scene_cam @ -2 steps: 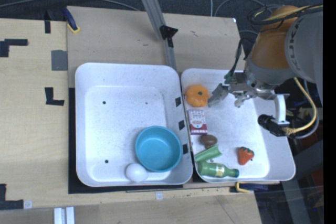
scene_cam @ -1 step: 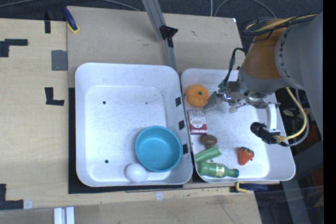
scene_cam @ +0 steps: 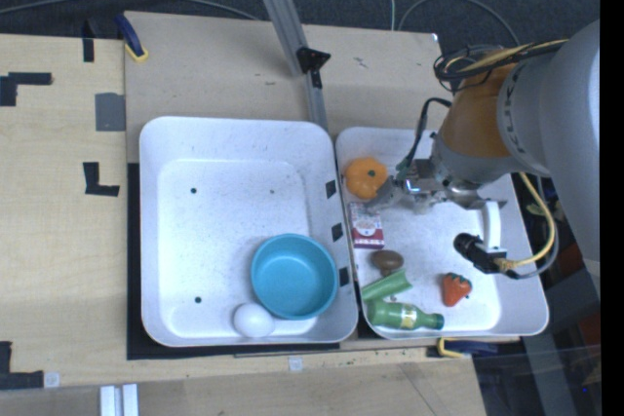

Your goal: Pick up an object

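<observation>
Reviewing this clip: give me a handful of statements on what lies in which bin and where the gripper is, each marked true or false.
1. The blue bowl sits in the left bin. True.
2. The white ball lies in the right bin. False: it lies in the left bin, beside the bowl.
3. The gripper is over the right bin, near the orange fruit. True.
4. The strawberry is between the gripper's fingers. False: it lies on the bin floor, apart from the gripper.
5. The green bottle lies on its side. True.

Grey arm (scene_cam: 546,102) bent in from right, claw (scene_cam: 402,190) low.
</observation>
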`<state>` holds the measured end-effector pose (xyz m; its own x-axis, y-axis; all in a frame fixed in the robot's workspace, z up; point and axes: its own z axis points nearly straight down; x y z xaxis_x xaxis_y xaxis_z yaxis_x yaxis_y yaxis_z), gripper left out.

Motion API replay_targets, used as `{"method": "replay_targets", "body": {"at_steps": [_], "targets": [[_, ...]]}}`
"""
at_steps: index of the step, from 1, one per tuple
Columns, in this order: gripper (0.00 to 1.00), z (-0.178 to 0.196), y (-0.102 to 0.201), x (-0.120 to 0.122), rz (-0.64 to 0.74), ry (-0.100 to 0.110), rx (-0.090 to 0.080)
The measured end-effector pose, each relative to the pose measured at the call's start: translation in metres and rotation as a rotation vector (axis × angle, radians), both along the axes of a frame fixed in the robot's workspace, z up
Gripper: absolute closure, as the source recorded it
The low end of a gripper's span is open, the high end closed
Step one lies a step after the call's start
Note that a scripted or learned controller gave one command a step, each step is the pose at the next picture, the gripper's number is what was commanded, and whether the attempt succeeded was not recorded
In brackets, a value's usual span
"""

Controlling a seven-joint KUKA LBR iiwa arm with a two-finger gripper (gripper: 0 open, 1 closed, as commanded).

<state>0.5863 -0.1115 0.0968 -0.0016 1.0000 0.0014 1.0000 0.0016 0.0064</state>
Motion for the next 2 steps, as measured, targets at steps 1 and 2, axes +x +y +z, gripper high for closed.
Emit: {"method": "replay_targets", "body": {"at_steps": [1, 2], "targets": [[1.0, 0.011, 0.0, 0.001, 0.001, -0.004, -0.002], [1.0, 0.073, 0.006, 0.002, 0.001, 0.002, -0.002]]}}
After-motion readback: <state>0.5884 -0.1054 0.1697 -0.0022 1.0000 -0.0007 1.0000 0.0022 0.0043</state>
